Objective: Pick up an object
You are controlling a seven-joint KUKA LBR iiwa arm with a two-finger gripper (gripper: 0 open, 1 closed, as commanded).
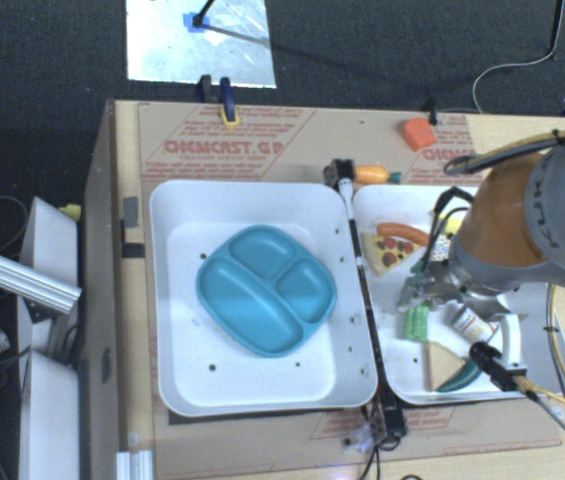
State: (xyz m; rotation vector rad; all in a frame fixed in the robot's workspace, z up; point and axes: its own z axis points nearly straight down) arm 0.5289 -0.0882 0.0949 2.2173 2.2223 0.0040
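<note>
In the right bin (402, 393) lie several toy items: a red sausage (402, 233), a pizza slice (386, 256), a light green ridged piece (417, 324), a white tube (468, 321) and a dark green pepper (460, 375). My gripper (420, 291) is low inside this bin, just above the light green piece and to the right of the pizza slice. The arm's grey and orange wrist (507, 223) covers the bin's right part. Nothing shows as lifted.
The left bin (177, 268) holds a blue divided plate (265, 288). An orange carrot toy (372, 175) and an orange block (418, 134) lie on the bench behind the bins. A black clip (342, 174) sits on the rim between the bins. Cables hang at the right.
</note>
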